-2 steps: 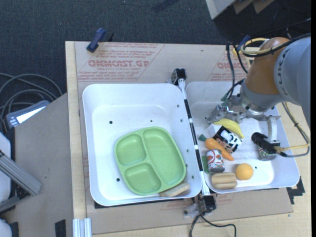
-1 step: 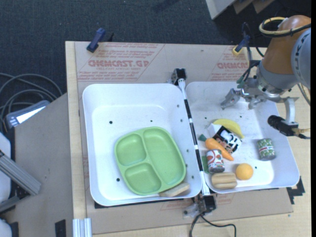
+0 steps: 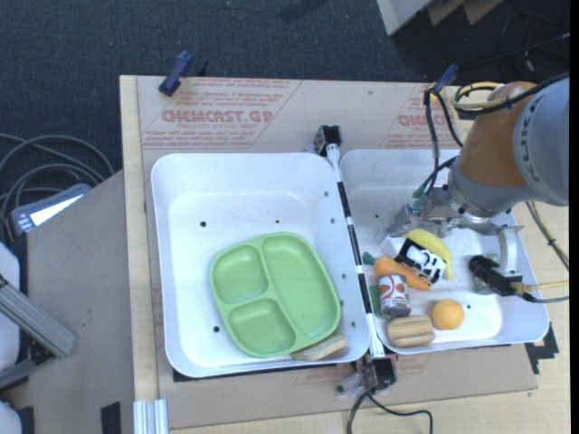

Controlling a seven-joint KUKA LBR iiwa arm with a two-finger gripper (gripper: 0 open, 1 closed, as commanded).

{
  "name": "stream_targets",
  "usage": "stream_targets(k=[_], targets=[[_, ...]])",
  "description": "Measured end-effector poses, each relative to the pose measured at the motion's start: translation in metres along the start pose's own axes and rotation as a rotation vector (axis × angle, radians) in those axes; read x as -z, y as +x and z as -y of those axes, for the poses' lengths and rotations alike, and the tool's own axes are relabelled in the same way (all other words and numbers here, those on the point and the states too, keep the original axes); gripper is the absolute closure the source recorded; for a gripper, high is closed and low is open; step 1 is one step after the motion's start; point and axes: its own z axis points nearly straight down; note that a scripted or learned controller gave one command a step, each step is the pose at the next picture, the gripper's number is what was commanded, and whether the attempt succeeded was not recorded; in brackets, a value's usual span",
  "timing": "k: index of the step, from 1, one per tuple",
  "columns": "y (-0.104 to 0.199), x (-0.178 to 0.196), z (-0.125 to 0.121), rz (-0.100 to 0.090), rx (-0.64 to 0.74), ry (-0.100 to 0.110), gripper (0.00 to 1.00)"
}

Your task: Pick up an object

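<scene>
Camera view: curved yellow banana (image 3: 428, 240), black-and-white patch across it, just beside the gripper (image 3: 418, 213), grip state unclear

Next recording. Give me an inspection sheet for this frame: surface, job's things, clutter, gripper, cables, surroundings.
Surface: bench under a printed brown sheet, bearing a left bin and a right bin, both white.
Job's things: in the right bin, clustered at its near side: carrot, can, orange ball, bun, yellow toy.
Clutter: the left bin holds a green tray, with a tan block at its near edge.
Gripper: gripper low over the right bin, just beyond the yellow toy; grasp cannot be told.
Cables: grey coils on the floor at left; black cable by the arm.
Surroundings: dark carpet; blue clamp at the bench's far left corner.
</scene>
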Motion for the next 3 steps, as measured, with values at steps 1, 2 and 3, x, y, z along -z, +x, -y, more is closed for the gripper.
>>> stream_targets(k=[1, 2, 3], targets=[[0.000, 0.011, -0.001, 0.001, -0.001, -0.003, 1.00], [0.000, 0.010, -0.001, 0.001, -0.001, -0.003, 0.00], [0.008, 0.000, 0.107, 0.002, 0.000, -0.003, 0.00]])
